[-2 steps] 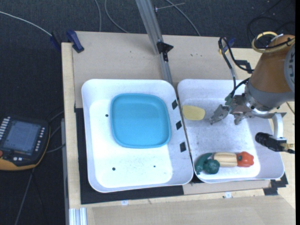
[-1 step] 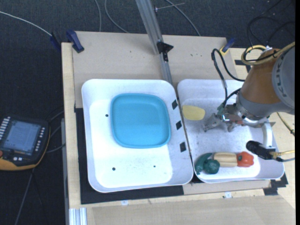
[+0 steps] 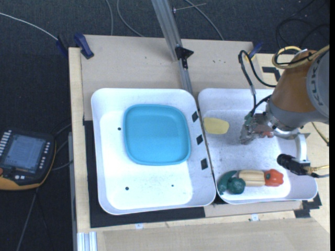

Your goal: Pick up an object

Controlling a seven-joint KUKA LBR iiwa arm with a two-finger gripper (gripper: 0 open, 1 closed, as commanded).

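We judge the gripper [image 3: 250, 131] poised low in the right bin [image 3: 230, 153] beside a yellow piece [image 3: 216, 125], jaw state unclear, needing a sideways shift before grasping.

- Single fixed camera, mounted above the bench [image 3: 157, 69]; it looks down at a slant, so the bench's far edge lies toward 12 o'clock and its near edge toward 6 o'clock.
- Range is moderate; both bins fit whole in frame, with dark carpet [image 3: 36, 77] visible beyond the bench at 9 and 12 o'clock.
- The left bin [image 3: 104, 156] sits just left of centre; the right bin [image 3: 230, 101] lies toward 3 o'clock, the two side by side.
- The arm [image 3: 301, 95] enters from 3 o'clock; its upper part is cut by the frame edge.
- A metal pole [image 3: 167, 20] rises from the bench toward 12 o'clock.
- A handheld control pendant [image 3: 23, 158] lies on the floor at 9 o'clock.
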